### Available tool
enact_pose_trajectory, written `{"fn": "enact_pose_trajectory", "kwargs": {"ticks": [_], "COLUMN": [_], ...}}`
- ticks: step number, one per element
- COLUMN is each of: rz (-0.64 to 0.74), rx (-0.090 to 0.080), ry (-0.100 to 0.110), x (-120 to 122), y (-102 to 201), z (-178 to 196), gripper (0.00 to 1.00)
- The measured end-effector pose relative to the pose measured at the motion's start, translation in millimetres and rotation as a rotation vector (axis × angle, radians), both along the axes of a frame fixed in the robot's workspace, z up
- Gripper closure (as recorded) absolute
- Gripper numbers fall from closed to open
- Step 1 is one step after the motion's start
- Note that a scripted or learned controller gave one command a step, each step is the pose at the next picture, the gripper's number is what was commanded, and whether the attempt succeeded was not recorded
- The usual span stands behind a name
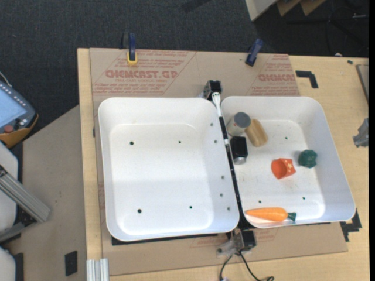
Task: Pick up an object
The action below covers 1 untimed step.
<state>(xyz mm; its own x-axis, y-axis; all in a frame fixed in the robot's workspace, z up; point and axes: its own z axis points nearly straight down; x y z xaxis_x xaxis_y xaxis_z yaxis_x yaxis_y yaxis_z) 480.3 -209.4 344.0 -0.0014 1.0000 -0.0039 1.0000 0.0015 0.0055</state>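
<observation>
Five small objects lay in the right white plastic bin (328, 157), the orange toy carrot (268, 215) at six o'clock risking slipping against the rim; jaws' state untellable.

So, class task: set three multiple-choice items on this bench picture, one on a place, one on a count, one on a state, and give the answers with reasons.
1. Where does the toy carrot lie?
A. Left bin, centre
B. Right bin, near rim
C. On the cardboard

2. How many objects lie in the right bin?
A. Two
B. Four
C. Six

3. How does the tan cylinder rest?
A. On its side, beside the grey cylinder
B. Stacked on the green ball
C. Hanging over the rim

Answers: 1 B, it lies along the near rim. 2 C, counting also the black block and orange cup. 3 A, it lies flat next to the grey one.
</observation>
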Motion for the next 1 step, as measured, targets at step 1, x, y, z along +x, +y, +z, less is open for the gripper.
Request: {"fn": "enact_pose_trajectory", "kwargs": {"ticks": [1], "rz": [0.008], "rx": [0.007], "ry": [0.009], "x": [62.6], "y": [73.4], "z": [-58.2], "gripper": [1.0]}}
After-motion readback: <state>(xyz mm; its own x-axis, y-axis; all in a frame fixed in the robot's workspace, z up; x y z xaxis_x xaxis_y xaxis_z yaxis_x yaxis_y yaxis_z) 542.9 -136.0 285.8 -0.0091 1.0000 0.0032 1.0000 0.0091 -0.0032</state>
